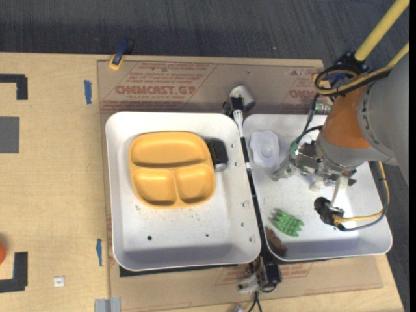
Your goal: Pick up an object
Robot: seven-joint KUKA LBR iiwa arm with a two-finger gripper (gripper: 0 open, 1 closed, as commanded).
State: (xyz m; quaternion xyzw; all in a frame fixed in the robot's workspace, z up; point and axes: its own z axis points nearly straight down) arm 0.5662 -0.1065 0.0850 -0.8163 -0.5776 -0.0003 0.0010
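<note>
- Left bin [123,194]: I see a yellow tray [172,168] in it.
- Arm [351,122]: over the right bin [370,239].
- Gripper [312,164]: low in the right bin; grip, I cannot tell.
- Clear cup [264,147]: just left of the gripper.
- Green toy [287,223]: nearer me than the cup.

The left bin [123,194] is mostly taken by a yellow tray [172,168], which covers its upper middle. A small black thing [218,153] lies touching the tray's right side. Free floor stays below the tray and along the left wall.

In the right bin [364,242] the arm [364,119] hangs over the upper right part and blocks it. A clear cup [264,145] stands at the upper left, near the divider. A green toy [286,223] lies low in the middle, and a brown thing [275,241] is just beside it at the lower left wall. A black and yellow cable [344,221] loops over the lower right. Open floor lies between cup and green toy.
</note>
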